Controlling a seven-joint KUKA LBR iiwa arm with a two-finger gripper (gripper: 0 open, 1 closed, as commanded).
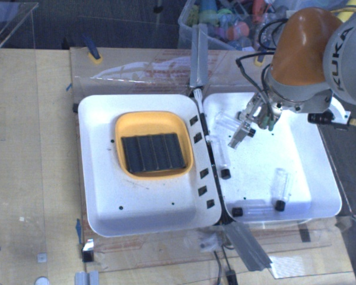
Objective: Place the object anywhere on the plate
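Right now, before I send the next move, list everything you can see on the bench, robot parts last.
White bins: two, side by side on the bench.
Plate: one, yellow-orange, in the left bin.
Ridged slab: one, dark grey, lying on the plate.
Clear tubes with black caps: several, transparent, scattered in the right bin; exact count hard to tell.
Divider: one, between the bins, with small black tabs.
Tub of toys: one, clear, mixed colours, behind the bins.
Arm: one, grey with orange band, over the right bin.
Hand: one, above the right bin; grip state unclear.
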